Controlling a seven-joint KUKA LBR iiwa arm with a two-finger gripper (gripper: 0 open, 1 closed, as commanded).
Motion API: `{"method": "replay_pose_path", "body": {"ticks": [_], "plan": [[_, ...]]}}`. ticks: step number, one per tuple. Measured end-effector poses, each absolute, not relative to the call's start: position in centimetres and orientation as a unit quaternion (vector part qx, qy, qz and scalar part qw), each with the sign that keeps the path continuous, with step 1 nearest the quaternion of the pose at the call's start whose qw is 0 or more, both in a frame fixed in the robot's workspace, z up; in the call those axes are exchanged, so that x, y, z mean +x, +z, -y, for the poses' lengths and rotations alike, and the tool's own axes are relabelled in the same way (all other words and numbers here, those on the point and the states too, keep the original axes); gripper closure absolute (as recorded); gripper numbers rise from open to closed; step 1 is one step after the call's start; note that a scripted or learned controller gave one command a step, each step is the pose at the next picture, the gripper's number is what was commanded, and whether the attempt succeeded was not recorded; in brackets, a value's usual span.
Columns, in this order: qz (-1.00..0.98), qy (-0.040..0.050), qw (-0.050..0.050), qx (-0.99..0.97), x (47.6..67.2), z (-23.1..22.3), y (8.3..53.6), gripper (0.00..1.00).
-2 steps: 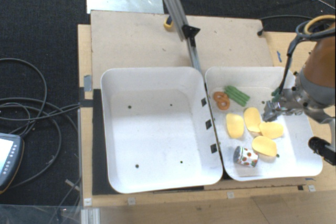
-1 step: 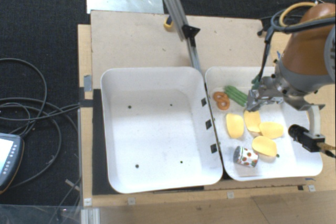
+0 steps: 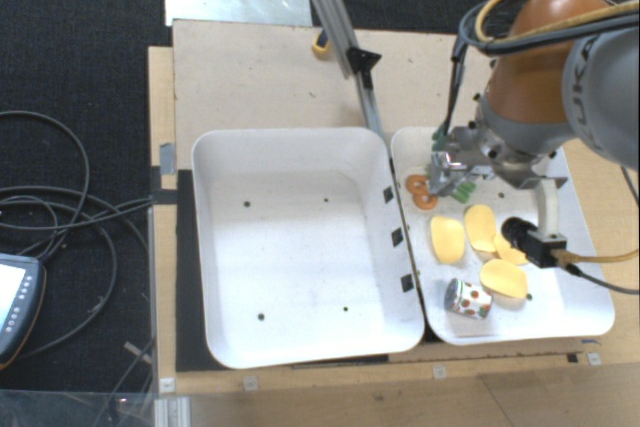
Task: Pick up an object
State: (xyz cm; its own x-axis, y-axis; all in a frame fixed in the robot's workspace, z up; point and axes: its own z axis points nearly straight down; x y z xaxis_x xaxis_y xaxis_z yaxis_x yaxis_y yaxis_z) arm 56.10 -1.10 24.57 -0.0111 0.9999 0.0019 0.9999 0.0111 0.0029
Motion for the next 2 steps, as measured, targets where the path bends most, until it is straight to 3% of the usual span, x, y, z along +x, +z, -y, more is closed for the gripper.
{"method": "replay_pose_path", "body": {"ticks": [2], "plan": [[-0.710, 0.0013, 0.000, 0.704, 59.1, -7.5, 22.8, 1.00]]}}
